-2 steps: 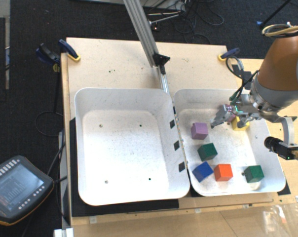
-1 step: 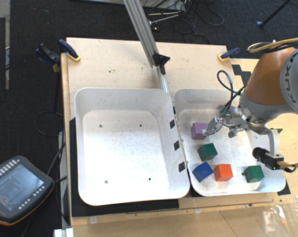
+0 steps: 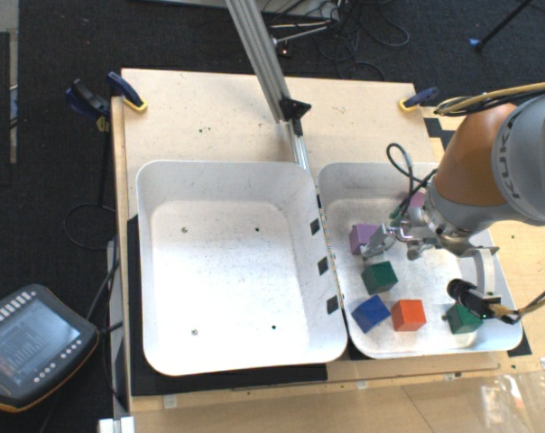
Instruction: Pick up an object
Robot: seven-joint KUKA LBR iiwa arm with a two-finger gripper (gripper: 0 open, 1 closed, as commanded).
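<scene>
Gripper [image 3: 378, 247] low in right bin [image 3: 345, 184], whether spread or pinching, cannot tell. Purple block [image 3: 364, 236] touching its tip, dark green block [image 3: 379, 277] just below. Better centre over one block, avoid pushing neighbours.

Light was bright and even, falling from overhead. The left white bin [image 3: 223, 264] glared nearly blown out, its speckles faint. Soft, short shadows lay under that bin's lower rim. Beyond it, the dark floor lost detail. Focus was slightly soft throughout.
</scene>
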